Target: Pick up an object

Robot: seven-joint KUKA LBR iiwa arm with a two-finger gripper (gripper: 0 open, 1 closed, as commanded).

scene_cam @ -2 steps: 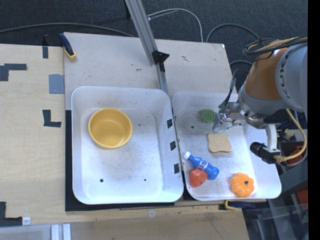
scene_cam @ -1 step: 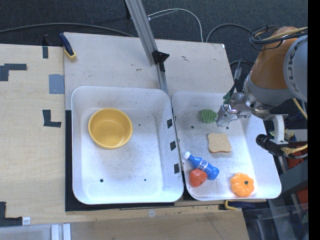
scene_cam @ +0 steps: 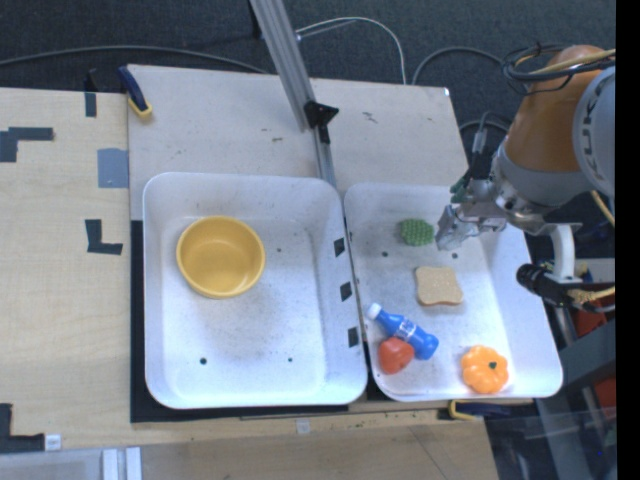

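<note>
Gripper (scene_cam: 449, 230) hangs just right of a knobbly green broccoli piece (scene_cam: 415, 232); finger spread cannot be told.

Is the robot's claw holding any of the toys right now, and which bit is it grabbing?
Nothing is held. The gripper hangs beside the green toy in the right bin, and no toy sits between its fingers.

You see a rounded grey arm (scene_cam: 600, 118) with a broad glossy orange band (scene_cam: 545, 128) above its wrist, thin black cables looping over it, and a small metallic grey two-finger gripper (scene_cam: 452, 230).
</note>
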